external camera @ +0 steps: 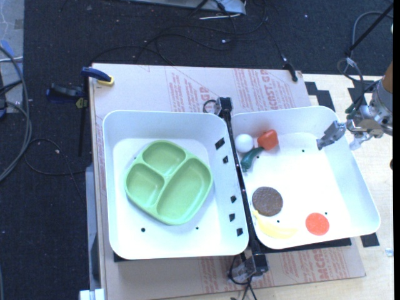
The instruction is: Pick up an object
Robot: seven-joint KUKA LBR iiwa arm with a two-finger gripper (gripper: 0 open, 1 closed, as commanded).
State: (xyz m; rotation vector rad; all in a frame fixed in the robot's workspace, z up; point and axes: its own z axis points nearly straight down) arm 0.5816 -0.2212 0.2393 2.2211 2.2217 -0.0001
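Observation:
The right bin (350,167) holds a white ball (244,142), a red-orange piece (268,139), a dark green piece (248,159), a brown disc (267,200), a yellow banana-shaped piece (275,230) and an orange-red disc (317,224). In the left bin (119,167) lies a green divided plate (167,181). My gripper (344,138) hangs over the right bin's far right corner, open, with nothing between its fingers. It is well to the right of the red-orange piece and apart from every object.
Both bins rest on a cardboard sheet (187,86). A blue clamp (97,75) sits at its back left corner. Black clips (230,167) line the divide between the bins. Cables run across the dark floor beyond.

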